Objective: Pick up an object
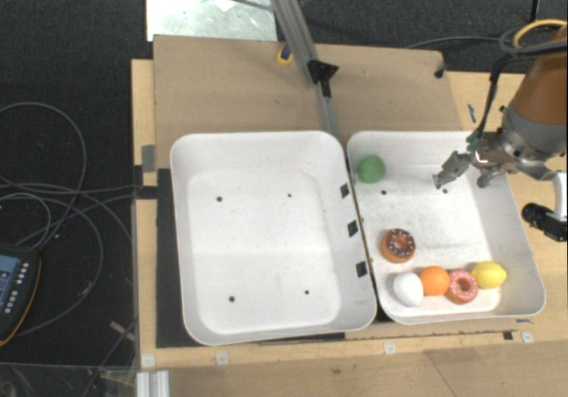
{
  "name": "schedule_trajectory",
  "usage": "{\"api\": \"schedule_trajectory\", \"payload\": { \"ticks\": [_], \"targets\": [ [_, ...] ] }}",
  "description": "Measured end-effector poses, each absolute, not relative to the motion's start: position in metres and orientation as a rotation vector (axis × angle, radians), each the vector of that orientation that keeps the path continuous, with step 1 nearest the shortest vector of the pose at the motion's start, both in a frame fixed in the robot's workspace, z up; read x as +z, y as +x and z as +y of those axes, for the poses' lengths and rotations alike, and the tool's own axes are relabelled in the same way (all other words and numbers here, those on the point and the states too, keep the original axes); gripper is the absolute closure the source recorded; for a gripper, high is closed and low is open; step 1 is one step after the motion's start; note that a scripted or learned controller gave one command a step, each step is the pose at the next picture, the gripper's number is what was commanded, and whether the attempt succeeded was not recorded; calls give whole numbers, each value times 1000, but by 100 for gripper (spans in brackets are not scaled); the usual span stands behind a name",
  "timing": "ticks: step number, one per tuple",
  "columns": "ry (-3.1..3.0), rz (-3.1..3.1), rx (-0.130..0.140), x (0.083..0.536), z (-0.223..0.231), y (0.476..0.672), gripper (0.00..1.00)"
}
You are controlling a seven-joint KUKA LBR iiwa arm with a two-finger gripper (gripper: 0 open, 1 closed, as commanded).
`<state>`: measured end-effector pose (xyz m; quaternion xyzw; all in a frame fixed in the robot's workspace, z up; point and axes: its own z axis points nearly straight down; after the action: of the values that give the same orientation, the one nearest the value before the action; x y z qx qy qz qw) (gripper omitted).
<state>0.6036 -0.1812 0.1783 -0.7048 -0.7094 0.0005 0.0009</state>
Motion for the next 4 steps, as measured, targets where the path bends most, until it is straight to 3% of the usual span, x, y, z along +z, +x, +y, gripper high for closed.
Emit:
{"api": "schedule_trajectory", "payload": {
  "ticks": [1, 2, 4],
  "targets": [
    [-2213, -2226, 2, 120, -173, 605, 0],
    [-2218, -2231, -4, 134, -174, 607, 100],
    [-2220, -2233, -6, 245, -177, 615, 100]
  ]
}}
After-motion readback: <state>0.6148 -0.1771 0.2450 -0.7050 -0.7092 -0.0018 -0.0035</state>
